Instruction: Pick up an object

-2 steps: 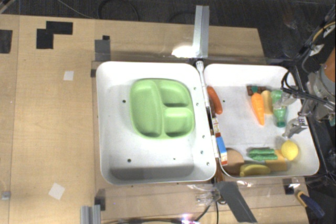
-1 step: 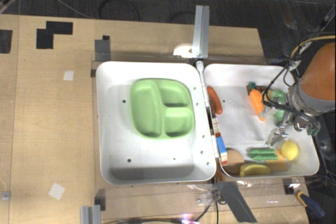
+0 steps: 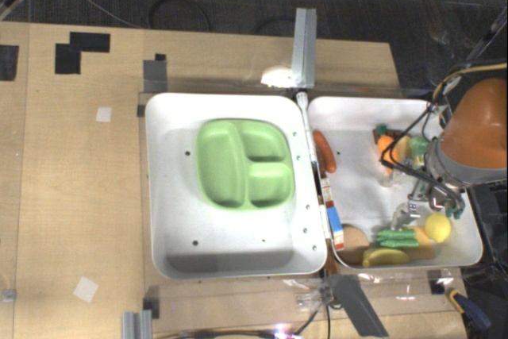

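Observation:
My gripper (image 3: pixel 408 210) hangs low in the right bin (image 3: pixel 357 115), near its front right part. Just under it lies a green bean pod toy (image 3: pixel 394 236). A yellow lemon (image 3: pixel 437 229) sits to its right and a yellow slice (image 3: pixel 386 256) lies at the front wall. A brown bread piece (image 3: pixel 355 237) rests to the left of the pod. Further back are a reddish sausage (image 3: pixel 324 152) by the left wall and an orange and yellow-green toy (image 3: pixel 392 147). I see nothing lifted in the gripper.
The left bin (image 3: pixel 171 171) holds a green divided plate (image 3: pixel 242 163). A small blue, white and red item (image 3: pixel 333 218) lies along the wall between the bins. The arm's orange band (image 3: pixel 476 127) hangs over the right bin's right edge, with cables beside it.

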